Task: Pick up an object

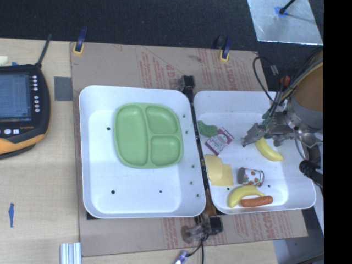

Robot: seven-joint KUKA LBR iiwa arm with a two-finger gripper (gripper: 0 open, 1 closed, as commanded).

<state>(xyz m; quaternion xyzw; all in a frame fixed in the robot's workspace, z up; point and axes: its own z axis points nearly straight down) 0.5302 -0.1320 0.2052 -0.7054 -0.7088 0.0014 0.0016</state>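
My gripper (pixel 266 137) hangs over the right side of the right bin (pixel 236 104), its fingers spread open. A small yellow banana (pixel 270 150) lies just below it, by the fingertips, and nothing is held between them. Further objects lie in the same bin: a green piece (pixel 208 128), a red and white packet (pixel 219 141), a pale yellow block (pixel 219 171), a small can on its side (pixel 250 176), a second banana (pixel 243 194) and a red sausage (pixel 257 201).
The left bin (pixel 99 164) holds a green divided plate (pixel 147 135). An orange-edged tablet (pixel 19 110) lies on the bench at far left. Cables (pixel 264 78) trail above the right bin's far corner.
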